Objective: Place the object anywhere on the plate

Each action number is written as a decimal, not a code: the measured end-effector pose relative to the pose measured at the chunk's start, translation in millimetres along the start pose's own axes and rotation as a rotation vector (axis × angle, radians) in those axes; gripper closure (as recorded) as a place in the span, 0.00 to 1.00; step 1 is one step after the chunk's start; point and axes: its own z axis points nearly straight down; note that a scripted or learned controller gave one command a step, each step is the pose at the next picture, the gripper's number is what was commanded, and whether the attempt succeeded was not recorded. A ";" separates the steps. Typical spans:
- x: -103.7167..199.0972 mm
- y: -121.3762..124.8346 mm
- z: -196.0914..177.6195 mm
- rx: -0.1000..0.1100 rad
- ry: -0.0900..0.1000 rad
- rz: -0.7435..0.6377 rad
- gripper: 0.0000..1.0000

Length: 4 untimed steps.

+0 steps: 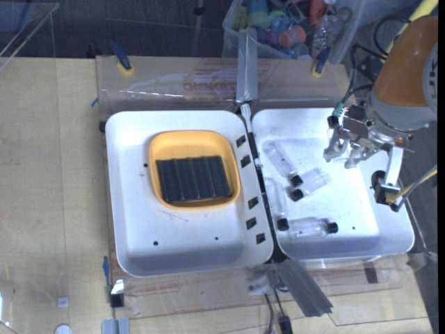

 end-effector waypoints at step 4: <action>-79.9 117.5 -189.4 -0.007 -0.005 -0.713 0.00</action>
